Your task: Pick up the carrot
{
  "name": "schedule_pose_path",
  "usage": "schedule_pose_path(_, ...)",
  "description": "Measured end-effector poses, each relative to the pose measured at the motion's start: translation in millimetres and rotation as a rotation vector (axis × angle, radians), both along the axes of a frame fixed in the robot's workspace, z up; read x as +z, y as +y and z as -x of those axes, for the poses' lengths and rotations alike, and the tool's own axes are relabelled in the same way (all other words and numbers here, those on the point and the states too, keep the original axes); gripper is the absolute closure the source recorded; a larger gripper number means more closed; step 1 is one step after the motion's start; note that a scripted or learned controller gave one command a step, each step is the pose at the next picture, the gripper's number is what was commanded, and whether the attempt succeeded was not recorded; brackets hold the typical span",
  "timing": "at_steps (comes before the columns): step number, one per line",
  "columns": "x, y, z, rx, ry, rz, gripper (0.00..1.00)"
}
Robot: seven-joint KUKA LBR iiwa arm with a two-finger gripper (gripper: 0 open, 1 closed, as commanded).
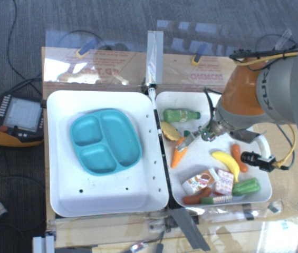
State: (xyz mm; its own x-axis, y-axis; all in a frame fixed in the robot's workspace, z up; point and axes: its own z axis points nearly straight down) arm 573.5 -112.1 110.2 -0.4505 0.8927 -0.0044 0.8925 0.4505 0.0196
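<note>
We observe 2 shallow white bins side by side on the tabletop. The left white bin holds a blue plastic tray with 3 compartments. The right white bin holds the food items.

The small orange carrot lies tilted near the right bin's left wall, its thin tip pointing down and left. Just above it, touching or nearly so, sits a tan and yellow rounded item, and above that lies a green plastic bottle on its side.

The grey arm with the orange band reaches in from the right. Its gripper sits low over the right bin, just up and right of the carrot's thick end. We cannot tell how far apart the fingers stand, and we see no item between them.

Further right lie a yellow banana and a small red-orange item. Along the bin's near side we note a printed carton, a red and white packet, a green pepper-like item and a red sausage-shaped item.
</note>
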Motion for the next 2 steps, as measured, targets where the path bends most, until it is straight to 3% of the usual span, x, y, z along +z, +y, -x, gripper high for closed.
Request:
schedule_pose_path(1,-7,-10,-18,0.358,-0.008,0.009,0.00)
schedule_pose_path(2,-9,1,-18,0.520,-0.012,0.023,0.00)
